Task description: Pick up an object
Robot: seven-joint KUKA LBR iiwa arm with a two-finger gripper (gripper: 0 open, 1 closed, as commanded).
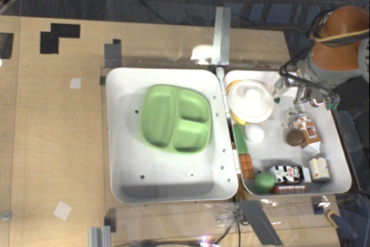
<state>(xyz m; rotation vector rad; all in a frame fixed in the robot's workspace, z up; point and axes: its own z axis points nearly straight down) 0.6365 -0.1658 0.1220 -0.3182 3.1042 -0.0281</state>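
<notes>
Objects: 1 green ball (265,182) | 1 white bowl (250,101) | 1 green tray (175,118) | 2 bins (124,182)

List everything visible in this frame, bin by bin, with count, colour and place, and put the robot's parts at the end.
left bin: 1, white, left half of the bench
divided plate: 1, green, middle of the left bin
right bin: 1, white, beside the left bin
bowl: 1, white with a yellow rim showing at its left, upper left of the right bin
small round object: 1, white, just below the bowl
ball: 1, green, lower left of the right bin
black and white carton: 1, right of the ball
small box: 1, cream, lower right corner
brown round object: 1, mid right
arm: 1, grey and orange, upper right
gripper: 1, above the brown round object
</notes>
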